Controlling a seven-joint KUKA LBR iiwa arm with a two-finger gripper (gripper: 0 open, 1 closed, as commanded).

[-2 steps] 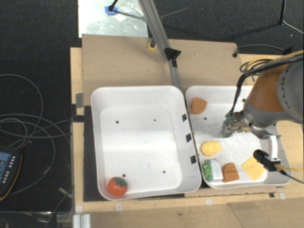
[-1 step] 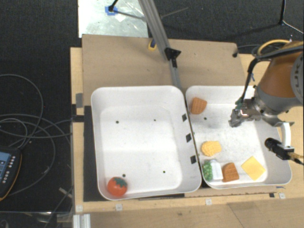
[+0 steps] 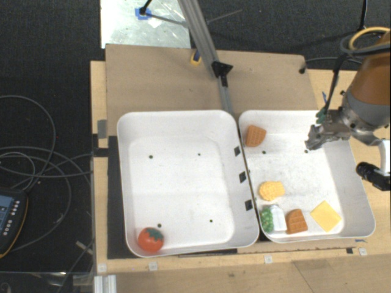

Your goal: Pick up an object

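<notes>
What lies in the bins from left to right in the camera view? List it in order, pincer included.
Red tomato → orange bread piece → green-and-white packet → brown toast slice → pincer → yellow cheese slice.

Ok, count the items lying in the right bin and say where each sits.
5. Orange wedge near the far left corner; yellow corn mid-left; green-and-white item, brown piece and yellow block along the near edge.

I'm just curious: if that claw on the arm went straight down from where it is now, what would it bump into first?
Probably the bare floor of the right bin: the gripper hangs over an open patch near its far side. Height is hard to judge from this slant.
</notes>
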